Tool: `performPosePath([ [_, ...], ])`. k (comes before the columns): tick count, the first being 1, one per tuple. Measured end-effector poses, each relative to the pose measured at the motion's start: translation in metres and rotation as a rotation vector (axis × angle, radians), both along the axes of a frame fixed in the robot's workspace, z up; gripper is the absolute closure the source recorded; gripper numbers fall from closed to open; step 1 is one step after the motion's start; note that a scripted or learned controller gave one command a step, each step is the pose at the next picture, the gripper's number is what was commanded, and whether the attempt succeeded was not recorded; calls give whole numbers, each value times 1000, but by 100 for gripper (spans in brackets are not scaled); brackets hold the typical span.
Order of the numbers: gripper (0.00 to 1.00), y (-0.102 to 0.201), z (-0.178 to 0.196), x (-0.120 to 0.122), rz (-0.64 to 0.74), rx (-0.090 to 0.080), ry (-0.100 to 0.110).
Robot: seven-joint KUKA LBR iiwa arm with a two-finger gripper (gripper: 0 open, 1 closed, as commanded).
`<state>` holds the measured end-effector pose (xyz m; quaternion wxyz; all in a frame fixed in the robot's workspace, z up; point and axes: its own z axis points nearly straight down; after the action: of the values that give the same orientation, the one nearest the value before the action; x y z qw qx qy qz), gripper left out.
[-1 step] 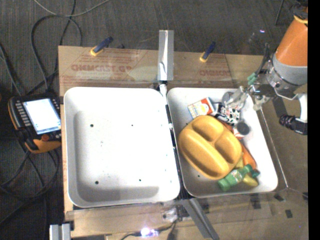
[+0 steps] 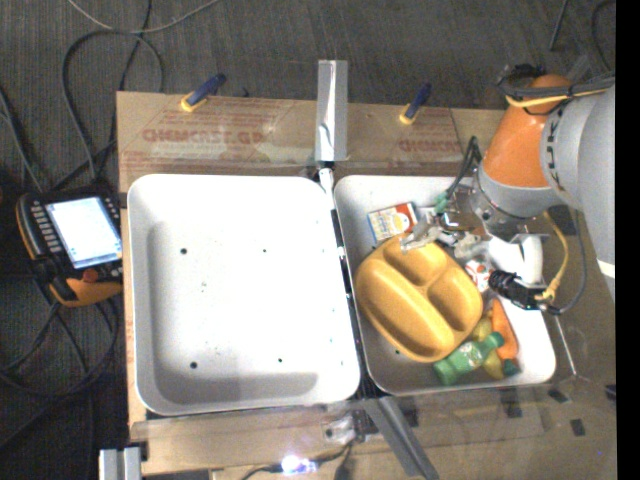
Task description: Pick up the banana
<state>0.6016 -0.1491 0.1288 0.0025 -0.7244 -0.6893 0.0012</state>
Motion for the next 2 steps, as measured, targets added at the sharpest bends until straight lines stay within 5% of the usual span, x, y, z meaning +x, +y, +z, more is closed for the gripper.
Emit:
performPosePath([
  [1,0,-31,-38,-7,-4,-1,-16],
  [2,100,-34,-25,-6,-6,-5,-20],
])
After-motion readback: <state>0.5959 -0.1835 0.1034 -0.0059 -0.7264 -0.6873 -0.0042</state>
